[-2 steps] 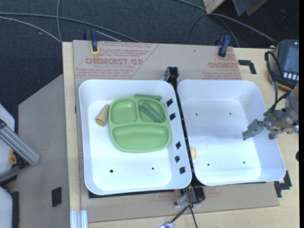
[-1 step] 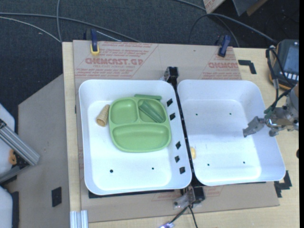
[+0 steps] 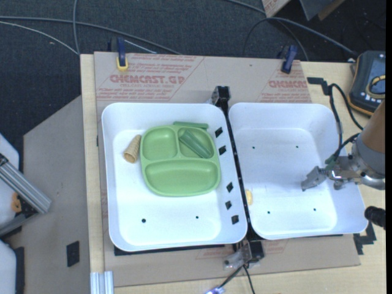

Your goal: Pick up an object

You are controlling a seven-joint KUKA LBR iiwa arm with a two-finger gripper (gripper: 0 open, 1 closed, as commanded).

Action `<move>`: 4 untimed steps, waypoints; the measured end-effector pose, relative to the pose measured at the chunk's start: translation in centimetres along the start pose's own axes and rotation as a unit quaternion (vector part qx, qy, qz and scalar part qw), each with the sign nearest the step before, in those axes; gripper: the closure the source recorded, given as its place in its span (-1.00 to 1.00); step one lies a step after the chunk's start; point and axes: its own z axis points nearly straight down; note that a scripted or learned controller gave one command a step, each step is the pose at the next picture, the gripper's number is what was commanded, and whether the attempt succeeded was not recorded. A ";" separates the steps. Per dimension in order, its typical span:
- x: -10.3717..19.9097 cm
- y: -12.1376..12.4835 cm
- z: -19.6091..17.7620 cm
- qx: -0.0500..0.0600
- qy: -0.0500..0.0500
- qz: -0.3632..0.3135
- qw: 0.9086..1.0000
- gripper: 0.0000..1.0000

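The gripper (image 3: 313, 179) is seen over the right bin (image 3: 288, 118); its grasp state cannot be told, possibly nothing held. A green plate (image 3: 177, 173) and cone (image 3: 131, 148) are seen left of that bin.

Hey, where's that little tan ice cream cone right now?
The small tan waffle cone lies in the left white bin, touching the left edge of the green divided plate, far from the gripper.

A light green divided plate (image 3: 179, 170) and a tan cone (image 3: 131, 149) lay in the white left bin (image 3: 122, 225).
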 end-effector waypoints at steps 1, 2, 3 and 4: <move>0.1 -0.1 5.3 -0.001 0.000 0.000 1.000 -1.00; 0.0 0.1 3.9 -0.004 -0.001 0.000 1.000 1.00; 0.1 0.8 -2.3 -0.007 -0.003 -0.001 1.000 1.00; 0.1 1.0 -7.8 -0.008 -0.003 -0.001 1.000 1.00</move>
